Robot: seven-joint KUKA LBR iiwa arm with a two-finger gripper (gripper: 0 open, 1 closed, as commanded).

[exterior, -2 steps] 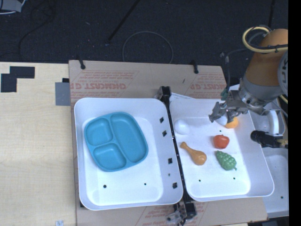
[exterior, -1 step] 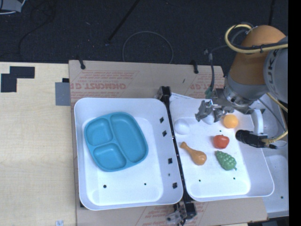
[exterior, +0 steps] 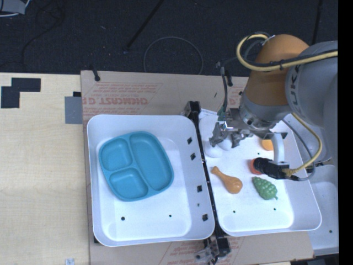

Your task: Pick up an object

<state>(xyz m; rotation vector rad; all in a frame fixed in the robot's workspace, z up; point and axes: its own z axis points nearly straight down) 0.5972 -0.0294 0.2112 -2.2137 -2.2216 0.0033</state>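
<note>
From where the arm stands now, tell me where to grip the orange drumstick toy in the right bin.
Probably grip the drumstick toy from above, across its narrow handle. It lies flat, handle up-left, bulb lower-right, with bare floor either side.

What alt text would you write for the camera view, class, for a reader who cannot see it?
A grey and orange robot arm lowers its end effector into the right bin, which holds a toy drumstick, green grapes and a red item. The left bin holds a blue divided plate.
</note>
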